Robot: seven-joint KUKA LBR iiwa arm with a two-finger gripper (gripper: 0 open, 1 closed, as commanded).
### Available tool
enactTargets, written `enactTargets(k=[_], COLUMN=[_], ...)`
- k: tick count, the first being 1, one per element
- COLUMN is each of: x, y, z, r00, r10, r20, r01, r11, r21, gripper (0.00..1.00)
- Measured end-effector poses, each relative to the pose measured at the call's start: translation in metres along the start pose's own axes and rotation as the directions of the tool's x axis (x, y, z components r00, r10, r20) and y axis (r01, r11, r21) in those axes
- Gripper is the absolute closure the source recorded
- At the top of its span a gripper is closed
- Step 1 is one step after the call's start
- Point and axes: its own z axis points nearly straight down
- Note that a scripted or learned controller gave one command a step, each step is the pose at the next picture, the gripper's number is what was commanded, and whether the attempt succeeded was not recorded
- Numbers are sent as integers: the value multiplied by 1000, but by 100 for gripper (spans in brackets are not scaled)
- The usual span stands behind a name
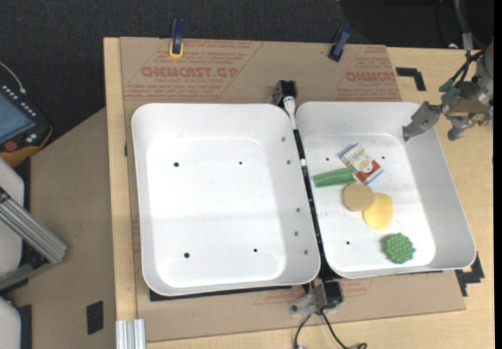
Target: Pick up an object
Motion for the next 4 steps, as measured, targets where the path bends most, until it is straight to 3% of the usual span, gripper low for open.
enactTargets(k=[1,2,3,4], x=[-26,-40,-39,-40], y=[14,43,41,-76], z=[183,-90,-89,-99], r00=[1000,1000,1000,1000], r10=[5,-2,-2,6], r20=[-7,8,4,-2], r01=[-5,2,2,-6], r11=[1000,1000,1000,1000], r21=[0,-21,-5,5], gripper=[0,0,100,100])
